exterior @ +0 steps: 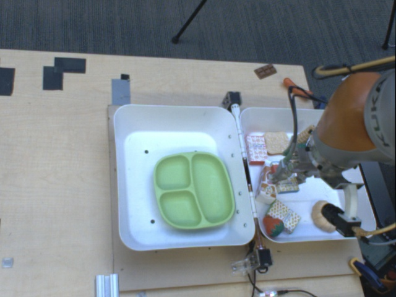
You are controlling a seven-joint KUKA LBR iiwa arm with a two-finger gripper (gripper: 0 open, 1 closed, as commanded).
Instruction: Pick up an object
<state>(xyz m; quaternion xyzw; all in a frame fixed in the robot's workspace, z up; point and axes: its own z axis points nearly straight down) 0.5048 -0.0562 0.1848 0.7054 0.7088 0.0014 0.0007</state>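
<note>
The jaws hang low in the right white bin, just above a small red-and-white packet; whether they are apart I cannot tell. The packet looks light, thin and crinkly, probably slippery, so pinching across its narrow width seems wisest.

R bin crowded w/ small items; L bin open around green tray.
</note>
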